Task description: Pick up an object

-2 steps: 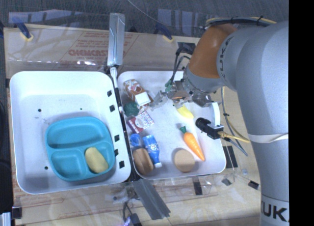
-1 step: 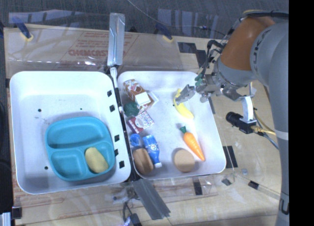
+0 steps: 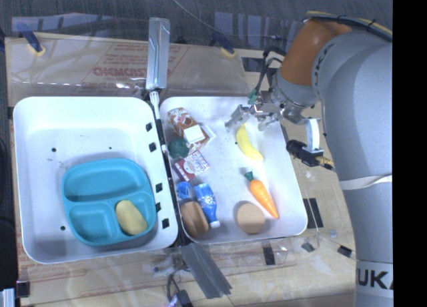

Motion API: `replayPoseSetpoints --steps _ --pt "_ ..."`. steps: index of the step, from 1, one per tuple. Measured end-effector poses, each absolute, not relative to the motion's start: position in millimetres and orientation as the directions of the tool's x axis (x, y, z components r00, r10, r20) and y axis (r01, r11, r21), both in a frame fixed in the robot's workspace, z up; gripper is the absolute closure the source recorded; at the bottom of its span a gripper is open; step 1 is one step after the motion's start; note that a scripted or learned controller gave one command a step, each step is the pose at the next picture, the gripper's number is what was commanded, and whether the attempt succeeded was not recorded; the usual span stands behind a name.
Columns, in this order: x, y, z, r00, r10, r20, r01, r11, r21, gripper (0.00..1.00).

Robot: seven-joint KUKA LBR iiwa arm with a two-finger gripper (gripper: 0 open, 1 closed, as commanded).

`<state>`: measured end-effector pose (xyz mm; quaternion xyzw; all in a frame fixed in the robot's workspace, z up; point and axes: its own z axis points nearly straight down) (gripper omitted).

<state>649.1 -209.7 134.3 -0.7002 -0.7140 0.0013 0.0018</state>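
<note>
My gripper (image 3: 251, 119) hangs at the far side of the right bin (image 3: 293, 195), just above the top end of a yellow banana (image 3: 249, 144). Its two silver fingers (image 3: 235, 117) stand apart, open, with nothing between them. Below the banana lies an orange carrot (image 3: 264, 196) with a green top. A round tan ball (image 3: 250, 217) sits at the bin's near edge. Along the bin's left wall lie a brown and white packet (image 3: 189, 127), a dark green lump (image 3: 177, 147), a red and white wrapper (image 3: 193, 163), a blue bottle (image 3: 207, 203) and a brown bun (image 3: 193, 218).
The left bin (image 3: 40, 125) holds a blue divided tray (image 3: 100, 185) with a yellow potato-like object (image 3: 131, 217) in its near right compartment. A metal divider (image 3: 158, 52) stands between the bins at the back. The grey arm (image 3: 353, 99) fills the right side.
</note>
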Motion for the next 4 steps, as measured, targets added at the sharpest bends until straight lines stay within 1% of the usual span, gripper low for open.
replayPoseSetpoints --steps 1,2,3,4 --pt "641.2 -208 91 -0.015 1.000 0.000 1.000 0.015 -0.001 0.00" --pt "642.5 -207 101 -0.022 1.000 -0.001 1.000 0.022 0.000 1.00" --pt "625.9 -190 90 -0.085 0.996 0.002 0.996 0.085 -0.004 1.00" --pt "643.3 -137 229 -0.066 0.998 -0.002 0.998 0.066 0.010 1.00"
